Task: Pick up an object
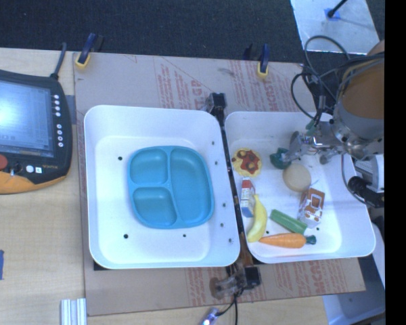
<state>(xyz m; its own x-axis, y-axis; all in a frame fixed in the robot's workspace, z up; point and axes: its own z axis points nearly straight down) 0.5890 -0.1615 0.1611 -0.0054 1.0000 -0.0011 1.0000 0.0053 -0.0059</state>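
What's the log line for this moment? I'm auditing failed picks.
arm: over right bin | gripper: near teal piece | plate: left bin

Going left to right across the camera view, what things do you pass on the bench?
Control pendant → blue divided plate in the left bin → pizza slice toy → banana → round pale ball → small brown carton → arm's orange band.
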